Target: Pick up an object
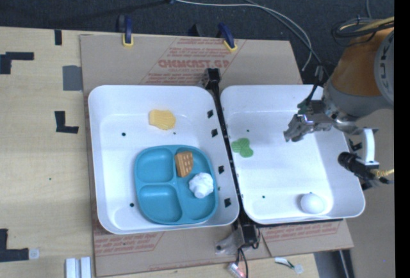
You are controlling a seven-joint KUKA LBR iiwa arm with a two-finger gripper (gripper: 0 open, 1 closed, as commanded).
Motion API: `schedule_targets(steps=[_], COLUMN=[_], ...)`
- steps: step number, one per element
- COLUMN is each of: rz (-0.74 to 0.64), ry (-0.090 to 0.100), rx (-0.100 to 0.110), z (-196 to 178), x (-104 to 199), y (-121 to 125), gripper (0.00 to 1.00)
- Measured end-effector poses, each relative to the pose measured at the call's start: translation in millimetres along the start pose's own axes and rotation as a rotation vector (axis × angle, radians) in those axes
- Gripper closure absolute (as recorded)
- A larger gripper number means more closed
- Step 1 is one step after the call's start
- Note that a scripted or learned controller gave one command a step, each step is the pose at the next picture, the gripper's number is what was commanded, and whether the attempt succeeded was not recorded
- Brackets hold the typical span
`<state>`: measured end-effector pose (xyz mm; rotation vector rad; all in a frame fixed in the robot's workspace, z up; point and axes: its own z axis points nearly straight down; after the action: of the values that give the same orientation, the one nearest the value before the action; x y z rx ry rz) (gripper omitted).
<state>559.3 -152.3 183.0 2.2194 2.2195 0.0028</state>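
We see the grey two-finger gripper [293, 134] above the right shallow white bin [333, 209]; its grip state we cannot tell.

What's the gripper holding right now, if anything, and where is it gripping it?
Nothing is visibly held. The gripper hangs over the right bin, with the green piece and the white ball lying apart from it.

— Any writing near me?
— Red print on the cardboard sheet [186, 62] under my bins, along its far edge. It seems to begin "CHEMCAST", but I can't be sure.
— The rest?
— Too blurred to read.
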Motion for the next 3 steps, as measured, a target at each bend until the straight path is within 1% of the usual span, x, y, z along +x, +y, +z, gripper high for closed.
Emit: schedule_targets(steps=[1, 2, 3], rz=[0.000, -0.004, -0.004], ry=[0.000, 0.002, 0.002], rx=[0.002, 0.004, 0.004], z=[-24, -22, -18], x=[0, 51, 95], y=[0, 0, -9], gripper=[1.00, 1.00, 1.00])
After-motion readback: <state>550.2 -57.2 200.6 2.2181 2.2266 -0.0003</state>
